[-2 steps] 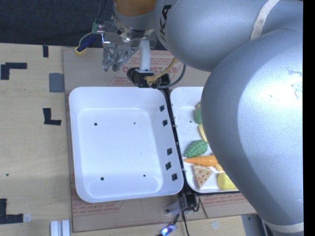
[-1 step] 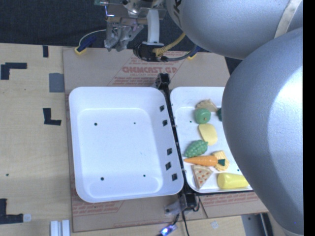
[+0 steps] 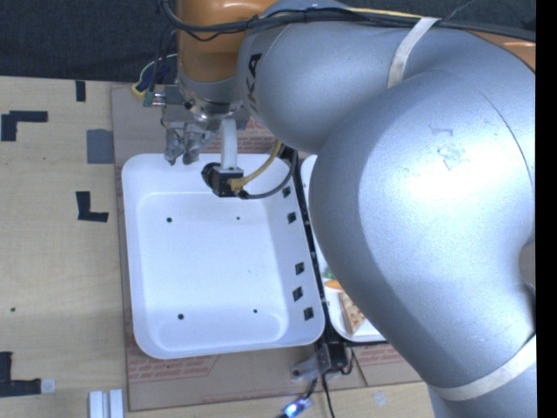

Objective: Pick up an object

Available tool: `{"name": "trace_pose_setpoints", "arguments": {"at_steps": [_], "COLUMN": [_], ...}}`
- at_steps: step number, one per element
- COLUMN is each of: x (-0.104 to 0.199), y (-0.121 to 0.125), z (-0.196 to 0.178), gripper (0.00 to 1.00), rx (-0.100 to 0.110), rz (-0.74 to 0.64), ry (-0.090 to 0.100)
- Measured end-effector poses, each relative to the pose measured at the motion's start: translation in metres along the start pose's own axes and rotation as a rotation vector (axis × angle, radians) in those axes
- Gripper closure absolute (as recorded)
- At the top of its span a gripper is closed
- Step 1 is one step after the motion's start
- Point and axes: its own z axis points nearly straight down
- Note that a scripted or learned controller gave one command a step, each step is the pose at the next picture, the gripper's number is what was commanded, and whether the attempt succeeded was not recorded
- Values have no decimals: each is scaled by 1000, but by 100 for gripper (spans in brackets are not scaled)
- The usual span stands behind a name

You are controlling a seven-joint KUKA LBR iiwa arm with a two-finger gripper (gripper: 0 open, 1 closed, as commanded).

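Over the far rim of the left bin [image 3: 130, 233] hangs the gripper [image 3: 184, 151], pointing down, w/ the orange band [image 3: 218, 24] right above it. Can't tell whether it's released or clenched: the tip is small & dark against the rim. Nothing visible in its grasp.

Just beside the gripper, to the right, a pale post drops to a small black part [image 3: 224, 181], w/ a yellowish cable [image 3: 261, 171] looping off twd the arm [image 3: 418, 190]. The arm's big grey body covers most of the right side, incl. nearly all of the right bin [image 3: 365, 331].

Object [image 3: 346, 312]: a tan/orange patterned bit w/ a touch of green, peeking out from under the arm in the right bin, near that bin's left wall. Well apart from the gripper. Approx. shape can't be made out.

Left bin floor is white w/ a few small dark dots; black marks run down its right wall. Both bins sit on a brown cardboard sheet [image 3: 174, 368] on the pale bench [image 3: 52, 259], which has black tape marks [image 3: 87, 207] at left.
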Motion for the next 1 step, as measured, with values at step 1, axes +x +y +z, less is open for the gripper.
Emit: {"name": "trace_pose_setpoints", "arguments": {"at_steps": [1], "x": [0], "y": [2], "z": [-103], "gripper": [100], "rx": [-25], "rz": [-1], "ry": [9]}}
